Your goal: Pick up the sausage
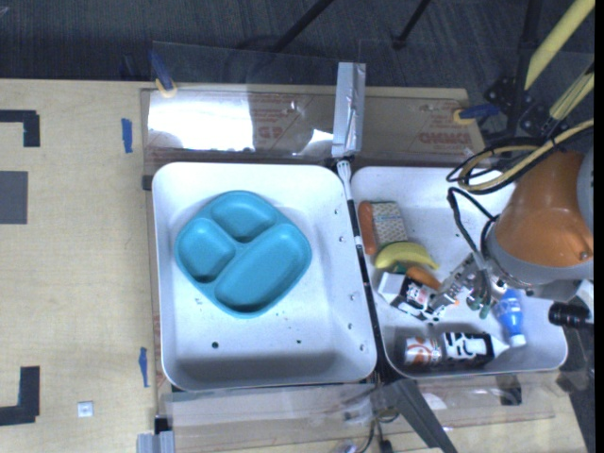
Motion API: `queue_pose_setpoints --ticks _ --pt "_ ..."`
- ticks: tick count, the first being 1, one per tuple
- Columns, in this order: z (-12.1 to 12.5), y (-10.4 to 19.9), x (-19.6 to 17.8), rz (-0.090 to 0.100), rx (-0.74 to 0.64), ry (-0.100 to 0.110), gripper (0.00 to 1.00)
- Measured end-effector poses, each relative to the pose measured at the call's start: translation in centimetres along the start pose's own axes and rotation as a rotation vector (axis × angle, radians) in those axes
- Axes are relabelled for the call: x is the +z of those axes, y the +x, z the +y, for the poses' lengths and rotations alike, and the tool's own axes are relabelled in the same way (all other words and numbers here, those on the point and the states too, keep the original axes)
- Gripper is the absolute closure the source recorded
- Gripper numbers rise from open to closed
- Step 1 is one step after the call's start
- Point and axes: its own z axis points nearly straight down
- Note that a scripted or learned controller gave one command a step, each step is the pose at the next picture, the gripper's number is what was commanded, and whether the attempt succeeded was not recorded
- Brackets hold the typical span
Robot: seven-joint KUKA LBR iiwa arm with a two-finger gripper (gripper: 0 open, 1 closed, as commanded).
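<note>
Here, line by line:
Arm: the grey arm with its orange band [540, 217] reaches in from the right and hangs over the right bin [552, 355].
Gripper: the gripper [451, 295] sits low among the clutter in the right bin's middle; how wide it stands, and whether anything is in it, I cannot tell.
Sausage: the sausage [366, 228] lies along the right bin's left wall, a reddish-orange piece, just beside a grey sponge-like block [388, 223] and apart from the gripper.
Banana: a yellow banana [404, 254] lies just below the sausage, between it and the gripper.
Other items: a dark bottle with white lettering [451, 347] lies near the bin's front edge; a small blue-and-white bottle [511, 315] sits to its right.
Left bin: the left bin [189, 347] bears a blue divided plate [243, 250].
</note>
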Motion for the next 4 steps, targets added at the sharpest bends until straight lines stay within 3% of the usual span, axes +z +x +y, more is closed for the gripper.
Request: queue_pose_setpoints --ticks 1,2,3,4 --pt "5.4 -1.3 -7.0 0.061 -0.021 0.020 1.00" --pt "16.0 4.9 -26.6 0.061 -0.172 0.014 1.00" --pt "10.9 1.0 -16.3 0.063 -0.306 0.010 1.00" --pt "11.4 5.9 -32.4 0.061 -0.121 0.015 1.00"
